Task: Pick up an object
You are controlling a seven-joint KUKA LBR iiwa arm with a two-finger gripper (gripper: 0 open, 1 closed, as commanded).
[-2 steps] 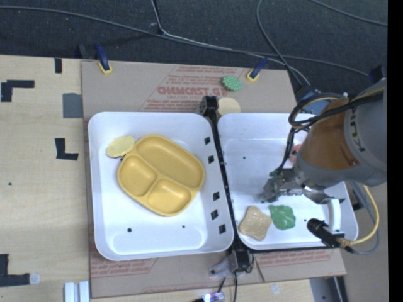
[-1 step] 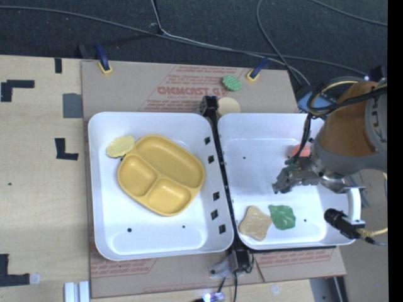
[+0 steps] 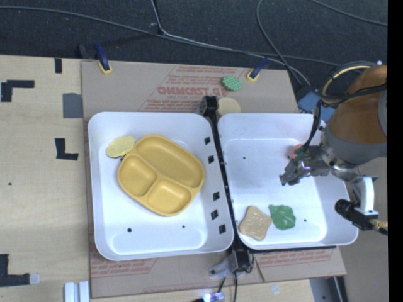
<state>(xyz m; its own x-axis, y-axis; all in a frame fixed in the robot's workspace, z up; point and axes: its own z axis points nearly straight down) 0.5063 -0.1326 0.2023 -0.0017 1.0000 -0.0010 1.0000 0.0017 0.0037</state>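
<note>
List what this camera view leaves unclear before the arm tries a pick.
- Gripper, over the right bin: its tips are dark, small and blurred, so their state is unreadable.
- Arm: cut off by the right edge.
- Tan piece and green piece: too small to identify, or to tell whether they touch.
- Yellow tray: hides the left bin's floor beneath.

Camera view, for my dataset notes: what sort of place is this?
Probably a robot lab bench: two white bins clamped on cardboard, loose cables behind, and toy food for grasping trials.
</note>
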